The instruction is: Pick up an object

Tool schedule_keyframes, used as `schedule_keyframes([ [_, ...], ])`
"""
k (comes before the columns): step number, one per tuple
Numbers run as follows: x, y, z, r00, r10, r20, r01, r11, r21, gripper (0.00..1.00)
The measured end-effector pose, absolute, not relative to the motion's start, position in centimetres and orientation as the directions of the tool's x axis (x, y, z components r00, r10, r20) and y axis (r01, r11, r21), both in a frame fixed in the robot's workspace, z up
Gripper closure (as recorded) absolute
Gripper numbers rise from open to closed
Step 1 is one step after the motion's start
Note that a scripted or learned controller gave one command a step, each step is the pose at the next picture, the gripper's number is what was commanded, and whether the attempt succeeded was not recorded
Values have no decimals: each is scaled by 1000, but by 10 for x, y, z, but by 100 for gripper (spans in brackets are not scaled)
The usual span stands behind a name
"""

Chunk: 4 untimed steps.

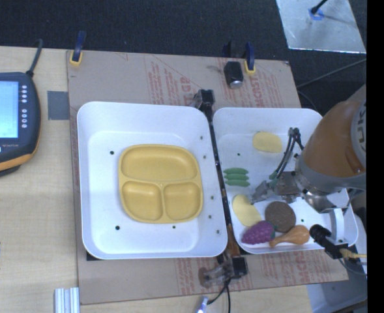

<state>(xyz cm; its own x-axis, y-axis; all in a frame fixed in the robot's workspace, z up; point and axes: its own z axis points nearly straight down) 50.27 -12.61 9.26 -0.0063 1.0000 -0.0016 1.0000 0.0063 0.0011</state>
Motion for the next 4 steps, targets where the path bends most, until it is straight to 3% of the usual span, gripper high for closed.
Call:
schedule_keyframes([
  [1, 595, -130, 92, -3, 1000, 0, 1000, 3, -1, 0],
  [2, 645, -153, 92, -4, 1000, 0, 1000, 4, -1, 0],
  [4, 657, -170, 92, -3, 1000, -1, 1000, 3, 0, 0],
])
